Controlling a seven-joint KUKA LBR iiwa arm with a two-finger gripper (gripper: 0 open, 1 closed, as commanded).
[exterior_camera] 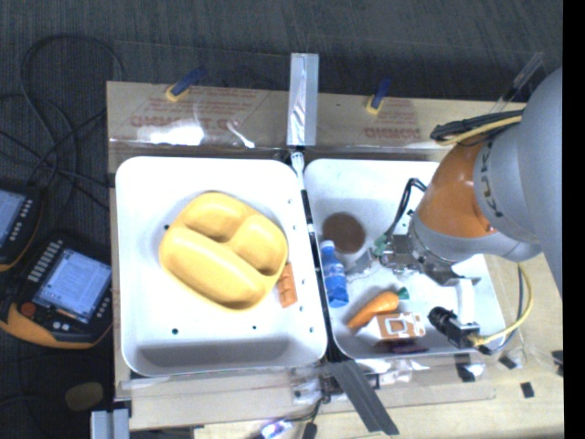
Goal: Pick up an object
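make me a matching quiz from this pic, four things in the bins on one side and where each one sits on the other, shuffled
Things:
1. yellow lump
2. blue bottle
3. carrot
4. brown disc

Places:
A. right bin, against the wall shared with the left bin
B. middle of the left bin
C. right bin, toward its far wall, just beyond the bottle's cap
D. right bin, toward its near wall, beside a small printed box

Pairs: 1-B, 2-A, 3-D, 4-C

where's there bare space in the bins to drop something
Left bin: bare floor along the front wall and the front-left corner, below the big yellow object, plus a strip at its back-left. Right bin: crowded around the blue bottle, carrot and brown disc; arm overhead.
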